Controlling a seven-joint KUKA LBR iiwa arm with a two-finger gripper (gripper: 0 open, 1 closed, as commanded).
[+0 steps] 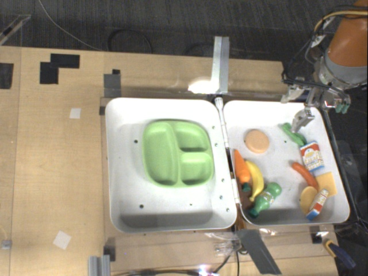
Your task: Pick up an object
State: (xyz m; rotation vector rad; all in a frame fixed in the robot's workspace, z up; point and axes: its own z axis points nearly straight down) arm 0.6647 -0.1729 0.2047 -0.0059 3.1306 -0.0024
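My gripper hangs over the far right part of the right bin, just above a green stick-shaped toy. The fingers look close together with nothing between them. Below lie a tan round cookie, a small carton, an orange carrot, a yellow piece, and a small bottle. At the bin's left side sit an orange toy, a banana and a green bottle.
The left bin holds a green divided tray. A metal post stands behind the divider between the bins. The arm's orange band is at the upper right.
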